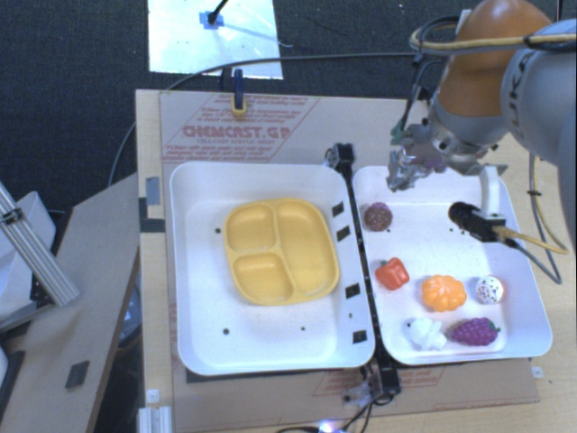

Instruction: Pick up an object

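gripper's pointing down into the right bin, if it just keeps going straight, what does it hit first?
Probably bare bin floor. The gripper hangs over the right bin's upper-left corner; the brown ball lies just below-left and might get clipped. Depth is unclear from this slanted view.

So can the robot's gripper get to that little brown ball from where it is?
Probably yes. The gripper hangs just above the brown ball in the right bin, with bare floor around the ball. The red pepper lies well apart, so nothing blocks the way down.

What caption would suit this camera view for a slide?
Grey arm's gripper hovers over the right white bin near a round dark-red toy; a yellow compartment tray lies in the left white bin.
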Controlling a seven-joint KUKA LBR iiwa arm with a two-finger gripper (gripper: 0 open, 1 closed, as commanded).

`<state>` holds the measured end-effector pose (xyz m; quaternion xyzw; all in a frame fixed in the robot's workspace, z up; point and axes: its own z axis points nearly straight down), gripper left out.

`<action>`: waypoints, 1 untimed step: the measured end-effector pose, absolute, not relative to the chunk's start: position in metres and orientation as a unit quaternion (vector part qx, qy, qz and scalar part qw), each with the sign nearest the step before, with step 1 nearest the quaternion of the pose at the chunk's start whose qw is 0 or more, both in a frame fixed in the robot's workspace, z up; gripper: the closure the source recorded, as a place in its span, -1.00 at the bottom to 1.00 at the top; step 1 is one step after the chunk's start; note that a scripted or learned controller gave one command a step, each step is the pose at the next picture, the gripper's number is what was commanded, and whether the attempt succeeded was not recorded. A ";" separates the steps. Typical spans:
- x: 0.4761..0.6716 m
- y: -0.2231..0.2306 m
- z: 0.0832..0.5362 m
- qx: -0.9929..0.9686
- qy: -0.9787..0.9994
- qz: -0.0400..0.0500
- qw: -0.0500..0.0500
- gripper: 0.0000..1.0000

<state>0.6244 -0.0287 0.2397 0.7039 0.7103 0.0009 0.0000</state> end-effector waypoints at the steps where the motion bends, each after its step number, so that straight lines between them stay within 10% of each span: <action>1: 0.626 0.036 0.240 0.703 0.711 0.002 0.000 1.00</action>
